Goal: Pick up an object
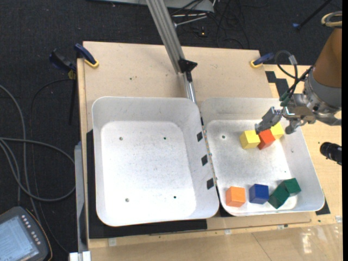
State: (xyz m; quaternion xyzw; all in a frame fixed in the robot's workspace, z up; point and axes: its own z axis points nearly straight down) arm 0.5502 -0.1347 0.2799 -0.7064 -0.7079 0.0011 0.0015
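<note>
The end effector (pixel 278 119) (grip state unclear) should descend squarely over the red block (pixel 266 138), at the right bin's (pixel 304 167) one o'clock.

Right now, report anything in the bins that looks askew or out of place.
Nothing is spilled or damaged. The dark green block lies tilted against the green block near the right bin's front wall. Other blocks sit flat.

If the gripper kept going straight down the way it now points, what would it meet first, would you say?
Most likely the red-orange block, which sits right under the gripper in the right bin, flanked by two yellow blocks. Depth is hard to judge from this slanted view, so a yellow one might come first.
</note>
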